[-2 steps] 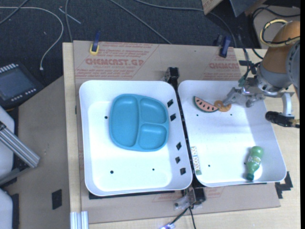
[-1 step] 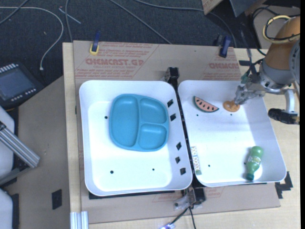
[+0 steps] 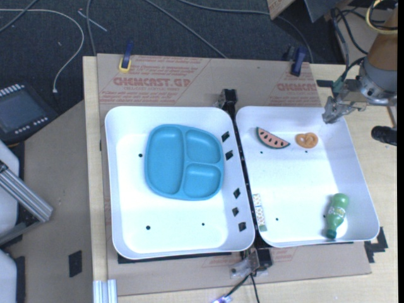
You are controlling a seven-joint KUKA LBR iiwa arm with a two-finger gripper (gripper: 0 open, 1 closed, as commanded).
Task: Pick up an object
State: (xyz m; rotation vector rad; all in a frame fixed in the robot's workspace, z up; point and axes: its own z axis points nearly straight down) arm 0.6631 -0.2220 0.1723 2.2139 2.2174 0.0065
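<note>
In the right bin [image 3: 353, 169] lie a watermelon slice [image 3: 272, 138] and a small pretzel [image 3: 307, 140] near the far wall, and a green bottle [image 3: 336, 216] on its side at the near right corner. A blue divided plate [image 3: 184, 162] rests in the left bin [image 3: 126, 194]. My gripper [image 3: 332, 114] hangs over the far right corner of the right bin, to the right of the pretzel and apart from it, with nothing visibly held.
The bins sit on a cardboard sheet [image 3: 158, 77] held by blue clamps [image 3: 127, 57] at the back. Cables [image 3: 76, 17] run across the dark floor behind. A grey device [image 3: 22, 109] stands at the left.
</note>
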